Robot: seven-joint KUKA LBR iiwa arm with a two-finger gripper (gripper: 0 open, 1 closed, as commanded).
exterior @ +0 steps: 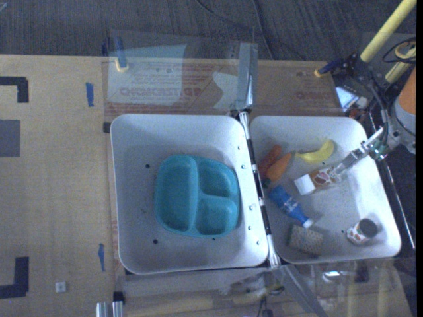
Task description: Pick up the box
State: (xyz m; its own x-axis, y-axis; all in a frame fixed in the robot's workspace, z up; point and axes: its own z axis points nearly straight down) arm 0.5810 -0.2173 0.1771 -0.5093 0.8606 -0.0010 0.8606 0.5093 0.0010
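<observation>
Reaching in from the right, your gripper (340, 169) sits low over the right bin (390, 233), its tip just beside the box (316, 180), a small carton lying near the bin's middle. You cannot tell how the tool is set. A banana (316, 152) lies just beyond and a blue bottle (289, 205) just nearer, so a slanted close could nudge the box aside or catch a neighbour.

Teal divided tray (197, 195) in left bin (132, 137); banana (316, 153), blue bottle (289, 205), sponge (305, 239) in right bin (390, 233)
</observation>
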